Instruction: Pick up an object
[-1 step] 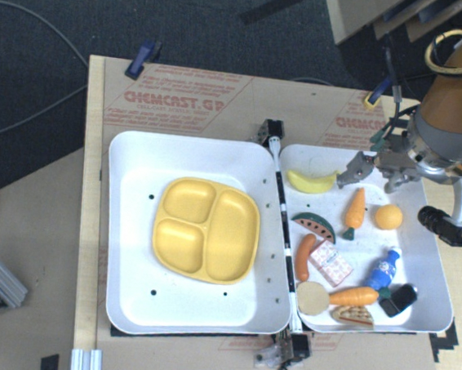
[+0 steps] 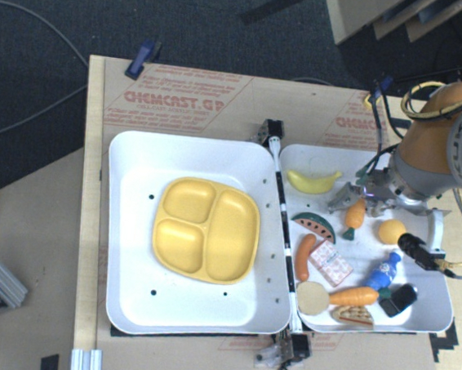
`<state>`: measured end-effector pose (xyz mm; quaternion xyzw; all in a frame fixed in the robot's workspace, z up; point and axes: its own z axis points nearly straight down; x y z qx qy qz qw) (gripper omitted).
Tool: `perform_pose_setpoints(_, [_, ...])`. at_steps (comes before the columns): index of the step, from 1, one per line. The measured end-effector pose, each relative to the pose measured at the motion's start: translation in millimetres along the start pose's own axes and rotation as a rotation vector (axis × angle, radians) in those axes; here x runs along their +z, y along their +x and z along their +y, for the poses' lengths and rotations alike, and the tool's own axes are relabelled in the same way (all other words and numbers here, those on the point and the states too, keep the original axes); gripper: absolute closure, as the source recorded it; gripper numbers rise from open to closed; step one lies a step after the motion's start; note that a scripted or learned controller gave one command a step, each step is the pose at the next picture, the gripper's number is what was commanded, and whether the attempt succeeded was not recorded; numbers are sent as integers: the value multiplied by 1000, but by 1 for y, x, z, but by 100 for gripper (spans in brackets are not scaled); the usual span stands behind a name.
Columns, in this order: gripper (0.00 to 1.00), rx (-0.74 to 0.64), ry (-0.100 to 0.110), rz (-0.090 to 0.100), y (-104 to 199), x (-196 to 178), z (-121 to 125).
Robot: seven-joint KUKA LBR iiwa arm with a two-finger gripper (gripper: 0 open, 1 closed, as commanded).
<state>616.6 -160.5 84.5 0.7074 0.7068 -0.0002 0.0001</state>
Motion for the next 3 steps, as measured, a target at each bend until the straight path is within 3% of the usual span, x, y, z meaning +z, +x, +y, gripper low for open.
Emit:
perform_pose_setpoints(1, [100,0,-3,0,0,-10,1])
perform_pose_setpoints(2, [100,-2,3,2,61,0,27])
perform_pose_setpoints(3, [100,-2,1,1,108,-100,-47])
